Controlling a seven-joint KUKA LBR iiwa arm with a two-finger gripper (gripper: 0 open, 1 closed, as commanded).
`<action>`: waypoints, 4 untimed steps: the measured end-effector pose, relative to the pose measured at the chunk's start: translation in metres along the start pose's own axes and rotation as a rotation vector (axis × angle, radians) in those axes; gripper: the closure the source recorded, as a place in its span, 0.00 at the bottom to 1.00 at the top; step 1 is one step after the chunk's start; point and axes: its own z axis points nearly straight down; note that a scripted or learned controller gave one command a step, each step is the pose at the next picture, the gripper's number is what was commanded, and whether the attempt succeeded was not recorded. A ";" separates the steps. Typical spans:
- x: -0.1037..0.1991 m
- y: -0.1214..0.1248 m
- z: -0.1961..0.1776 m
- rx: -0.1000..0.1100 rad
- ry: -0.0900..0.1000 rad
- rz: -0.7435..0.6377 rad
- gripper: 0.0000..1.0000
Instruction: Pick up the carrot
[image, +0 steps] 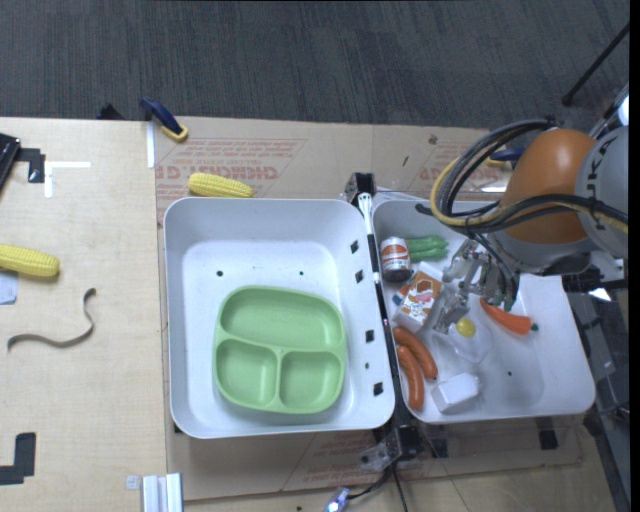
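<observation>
Your gripper (470, 290) sits low in the right bin (560, 400); you cannot tell from this angle whether it is open or closed. The carrot (507, 319) lies just right of the fingers, on the bin floor, tip pointing right, not between them as far as you can see. A small yellow piece (465, 327) lies just below the fingers. Left of them: a printed packet (419, 298), a small can (395, 257) and a green pod (428, 244). Lower left: two sausages (412, 362) and a white block (455, 391). Further left, the left bin (190, 330) holds a green divided plate (281, 350).
</observation>
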 end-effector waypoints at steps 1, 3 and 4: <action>0.068 -0.011 0.000 0.002 0.003 0.029 0.00; 0.026 0.010 0.001 0.001 0.002 0.077 0.00; 0.072 -0.058 -0.039 0.002 0.004 0.106 0.00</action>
